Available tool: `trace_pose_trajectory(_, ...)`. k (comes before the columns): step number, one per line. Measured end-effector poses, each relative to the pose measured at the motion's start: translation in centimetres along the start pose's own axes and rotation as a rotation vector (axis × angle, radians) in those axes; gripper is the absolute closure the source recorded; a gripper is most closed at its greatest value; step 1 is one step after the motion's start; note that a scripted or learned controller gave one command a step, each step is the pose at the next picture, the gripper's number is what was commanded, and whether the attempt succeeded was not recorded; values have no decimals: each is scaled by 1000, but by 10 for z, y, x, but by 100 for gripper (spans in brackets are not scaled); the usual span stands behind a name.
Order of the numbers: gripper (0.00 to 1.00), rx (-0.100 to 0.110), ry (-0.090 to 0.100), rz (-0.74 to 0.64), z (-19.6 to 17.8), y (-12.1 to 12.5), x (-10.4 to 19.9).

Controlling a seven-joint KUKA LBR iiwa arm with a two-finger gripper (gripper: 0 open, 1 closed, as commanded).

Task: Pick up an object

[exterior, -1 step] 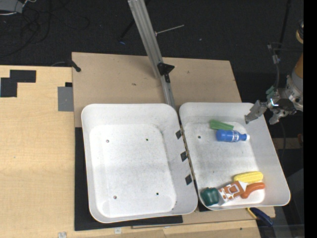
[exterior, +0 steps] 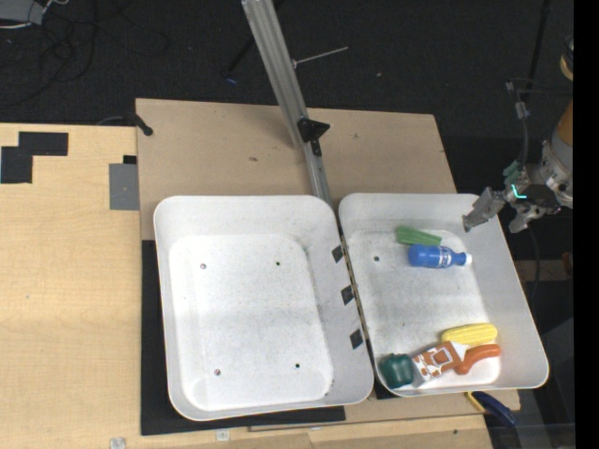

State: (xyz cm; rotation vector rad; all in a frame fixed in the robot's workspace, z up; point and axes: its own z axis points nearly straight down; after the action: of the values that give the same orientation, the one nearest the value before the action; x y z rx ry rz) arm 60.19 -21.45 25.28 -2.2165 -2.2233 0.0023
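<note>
Two white bins sit side by side on the bench. The right bin (exterior: 496, 297) holds all the small things. The left bin (exterior: 248, 302) sits just beside it, and black clips join them along the middle.

A blue bottle (exterior: 436, 258) lies on its side near the far end of the right bin. Its long way runs left to right. Its white cap points right, toward the arm's side. A green thing (exterior: 416, 238) lies just behind the bottle and touches it. It runs nearly the same way, tilted a little.

Near the front edge of the right bin lies a yellow toy corn cob (exterior: 470, 333). It points left to right too, tipped up a bit at the right. Just in front of it is an orange and white toy (exterior: 456, 357) with a curved orange handle at the right. A dark green cup-like thing (exterior: 398, 370) sits in the front left corner of the right bin.

The gripper (exterior: 501, 209) is at the far right corner of the right bin, right at its rim. One grey finger (exterior: 481, 210) sticks out to the left. The gripper looks spread apart, and nothing is between its fingers. The blue bottle is near it, a little to the left and toward the front. The corn cob is well apart from it.

A long metal rail (exterior: 285, 87) leans behind the bins.
</note>
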Motion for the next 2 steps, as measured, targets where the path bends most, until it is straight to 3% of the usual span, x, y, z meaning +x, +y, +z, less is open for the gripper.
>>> trace_pose_trajectory(2,0,6,2,4,107,-1,-2)
